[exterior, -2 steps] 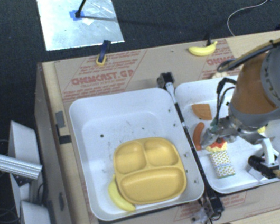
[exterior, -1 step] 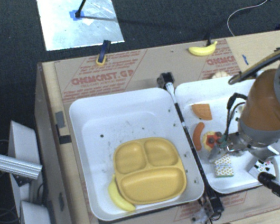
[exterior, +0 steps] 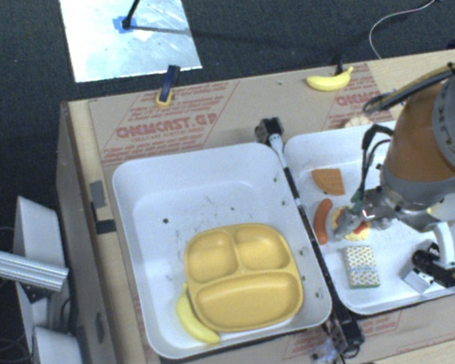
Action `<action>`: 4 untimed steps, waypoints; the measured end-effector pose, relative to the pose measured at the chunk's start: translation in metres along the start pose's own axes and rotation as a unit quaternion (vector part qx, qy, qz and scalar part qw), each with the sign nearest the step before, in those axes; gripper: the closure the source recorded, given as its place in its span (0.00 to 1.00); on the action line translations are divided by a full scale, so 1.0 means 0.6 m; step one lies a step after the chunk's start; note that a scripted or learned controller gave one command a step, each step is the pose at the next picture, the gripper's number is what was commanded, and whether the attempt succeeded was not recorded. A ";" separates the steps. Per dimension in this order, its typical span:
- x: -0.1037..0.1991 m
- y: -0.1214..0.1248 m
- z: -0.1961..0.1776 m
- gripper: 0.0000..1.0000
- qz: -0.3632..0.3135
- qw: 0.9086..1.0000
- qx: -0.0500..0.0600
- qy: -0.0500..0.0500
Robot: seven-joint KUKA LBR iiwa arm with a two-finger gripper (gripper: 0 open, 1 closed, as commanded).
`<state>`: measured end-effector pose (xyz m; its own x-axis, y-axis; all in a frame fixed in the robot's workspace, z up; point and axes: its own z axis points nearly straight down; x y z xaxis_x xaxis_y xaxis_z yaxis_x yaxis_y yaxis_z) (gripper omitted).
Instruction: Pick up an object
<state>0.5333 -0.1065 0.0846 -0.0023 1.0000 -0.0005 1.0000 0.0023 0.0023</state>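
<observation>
We are seeing the gripper [exterior: 358,219] hanging low in the right bin [exterior: 351,139] (open or closed, we cannot tell), near a red toy [exterior: 323,214].

tool [exterior: 358,219] over right bin [exterior: 405,298], yellow tray [exterior: 242,276] left

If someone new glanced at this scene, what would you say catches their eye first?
Most likely the yellow divided tray in the left bin, with a banana tucked against its lower left edge. Next, the grey and orange arm reaching in over the right bin, its hand low among small items there: an orange piece, a red one and a patterned block. A second banana lies on the bench behind the bins.
</observation>
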 end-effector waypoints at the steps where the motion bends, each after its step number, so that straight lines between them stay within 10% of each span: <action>1: 0.012 -0.017 0.001 0.00 0.000 1.000 0.001 0.000; 2: 0.012 -0.016 -0.016 1.00 0.000 1.000 0.001 0.001; 3: 0.012 -0.016 -0.016 0.00 -0.001 1.000 0.001 0.001; 4: 0.028 0.054 0.000 0.00 -0.001 1.000 0.000 0.000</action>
<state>0.5655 -0.0899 0.0844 -0.0038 1.0000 -0.0004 1.0000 0.0038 0.0020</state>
